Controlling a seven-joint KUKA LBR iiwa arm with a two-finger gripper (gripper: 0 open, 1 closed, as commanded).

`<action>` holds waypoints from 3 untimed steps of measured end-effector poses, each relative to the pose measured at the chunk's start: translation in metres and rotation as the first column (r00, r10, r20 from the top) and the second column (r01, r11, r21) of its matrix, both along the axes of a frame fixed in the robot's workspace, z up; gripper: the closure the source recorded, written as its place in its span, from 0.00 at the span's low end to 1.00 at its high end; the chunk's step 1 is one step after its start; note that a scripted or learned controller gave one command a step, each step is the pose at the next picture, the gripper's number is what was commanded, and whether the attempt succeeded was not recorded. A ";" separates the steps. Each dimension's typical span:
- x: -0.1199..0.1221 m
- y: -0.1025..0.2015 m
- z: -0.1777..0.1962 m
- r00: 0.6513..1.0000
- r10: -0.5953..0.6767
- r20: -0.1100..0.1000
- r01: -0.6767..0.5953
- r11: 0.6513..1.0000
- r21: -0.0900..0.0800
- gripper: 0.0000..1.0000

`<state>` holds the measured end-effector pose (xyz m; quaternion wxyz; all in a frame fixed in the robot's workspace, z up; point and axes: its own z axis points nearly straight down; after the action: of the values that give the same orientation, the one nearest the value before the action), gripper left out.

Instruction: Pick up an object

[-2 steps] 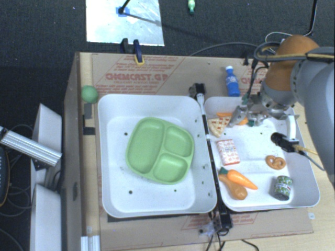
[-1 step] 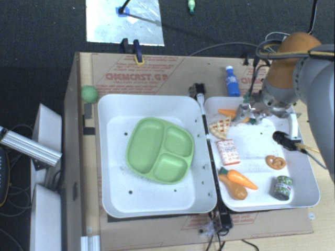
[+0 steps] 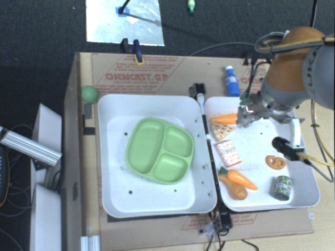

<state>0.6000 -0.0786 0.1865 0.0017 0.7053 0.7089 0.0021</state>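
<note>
Claw over the carrot slice, grasp not yet made

The claw (image 3: 245, 115) hangs in the right white bin (image 3: 309, 195), at the end of the flat orange carrot piece (image 3: 224, 119), near the bin's top edge; whether it is spread or pinched, I cannot tell. Nothing is visibly held. Next, it must settle squarely over that piece, close, and lift straight up.

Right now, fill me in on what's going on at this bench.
A grey KUKA arm reaches in from the right over the right bin, its gripper low at the far end, next to a carrot and a waffle piece. Nothing is visibly held. Also in that bin lie a small carton, a second carrot, a pretzel and a can. The left bin holds a green divided plate.
</note>
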 end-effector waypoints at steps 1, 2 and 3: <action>-0.001 -0.001 -0.002 1.000 -0.002 -0.003 0.002 1.000 -0.001 0.00; 0.050 -0.042 -0.093 1.000 -0.004 0.000 0.004 1.000 -0.003 0.00; 0.064 -0.051 -0.105 1.000 0.001 -0.029 -0.001 1.000 0.001 0.00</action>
<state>0.6640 -0.1292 0.0817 -0.0090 0.7050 0.7091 -0.0075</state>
